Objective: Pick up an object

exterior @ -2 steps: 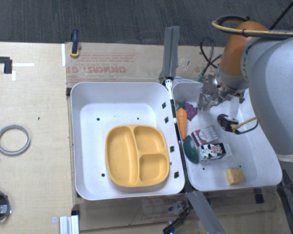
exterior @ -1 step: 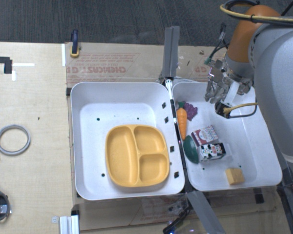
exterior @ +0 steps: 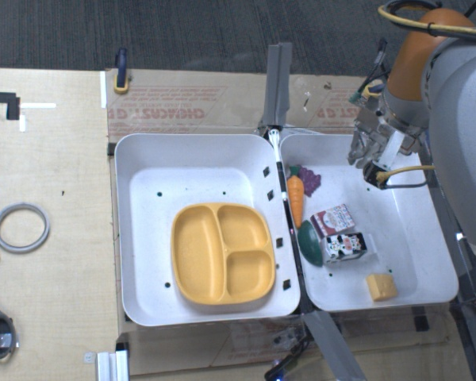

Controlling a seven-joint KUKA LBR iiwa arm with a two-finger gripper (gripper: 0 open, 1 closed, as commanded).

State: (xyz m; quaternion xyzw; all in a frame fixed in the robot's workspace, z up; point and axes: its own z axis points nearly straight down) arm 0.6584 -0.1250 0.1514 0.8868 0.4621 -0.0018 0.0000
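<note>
Two white bins: right bin (exterior: pixel 428 236) holds carrot (exterior: pixel 295 199), milk carton (exterior: pixel 339 234); gripper (exterior: pixel 370 155) hovers far-right, jaw state unclear.

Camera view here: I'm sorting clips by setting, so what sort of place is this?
Probably a robotics lab bench set up for grasping trials: two white bins side by side, toy food such as a carrot and a small carton, and the grey-and-orange arm reaching in.

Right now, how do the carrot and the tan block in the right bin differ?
The carrot is orange, long and tapered; the tan block is pale and boxy. The carrot lies along the bin's left wall by the purple item; the block sits alone near the front edge. Both lie in the right bin.
</note>
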